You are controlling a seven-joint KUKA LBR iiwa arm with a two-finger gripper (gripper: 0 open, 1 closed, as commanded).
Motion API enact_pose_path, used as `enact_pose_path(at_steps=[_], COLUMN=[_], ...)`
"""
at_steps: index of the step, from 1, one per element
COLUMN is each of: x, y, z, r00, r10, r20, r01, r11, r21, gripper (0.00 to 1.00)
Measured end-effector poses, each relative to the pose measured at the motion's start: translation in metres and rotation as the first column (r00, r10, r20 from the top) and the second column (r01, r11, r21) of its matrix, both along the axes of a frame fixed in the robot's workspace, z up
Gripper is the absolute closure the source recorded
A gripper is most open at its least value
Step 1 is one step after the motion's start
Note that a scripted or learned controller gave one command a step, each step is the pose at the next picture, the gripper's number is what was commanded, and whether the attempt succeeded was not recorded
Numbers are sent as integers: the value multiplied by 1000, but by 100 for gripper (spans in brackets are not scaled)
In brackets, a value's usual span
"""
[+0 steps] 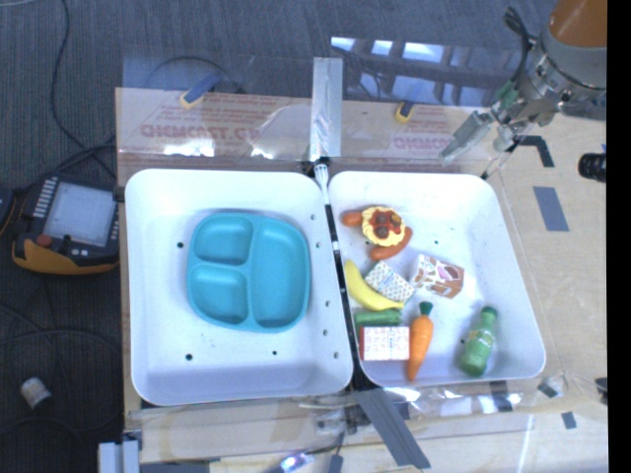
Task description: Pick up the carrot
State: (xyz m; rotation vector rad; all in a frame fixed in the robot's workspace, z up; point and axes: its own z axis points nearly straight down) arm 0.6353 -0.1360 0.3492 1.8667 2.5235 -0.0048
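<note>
The carrot [419, 339] is orange with a green top. It lies near the front wall of the right bin [513, 264], pointing toward the front edge, between a red-and-white box [385, 344] and a green bottle [479, 343]. My gripper [465, 143] hangs above the bench behind the right bin's far right corner, well away from the carrot and higher than the bin. Nothing shows in its grasp.
The right bin also holds a banana [363, 289], a checkered packet [391, 282], a small carton [440, 277], a round pizza-like toy [385, 226] and a green cucumber piece [378, 317]. A blue divided plate [248, 269] lies in the left bin [158, 264].
</note>
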Motion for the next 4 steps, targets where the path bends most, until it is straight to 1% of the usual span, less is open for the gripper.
enact_pose_path(at_steps=[1, 2, 3, 4], x=[-107, -148, -146, -88], y=[-29, -11, -9, 65], z=[-92, -259, -249, -148], r00=[1000, 1000, 1000, 999], r10=[-29, 2, 2, 39], r20=[-3, 11, 14, -1], r01=[29, -2, -2, -39], r11=[1000, 1000, 1000, 999], r21=[3, 2, 4, 4], gripper=[0, 0, 100, 100])
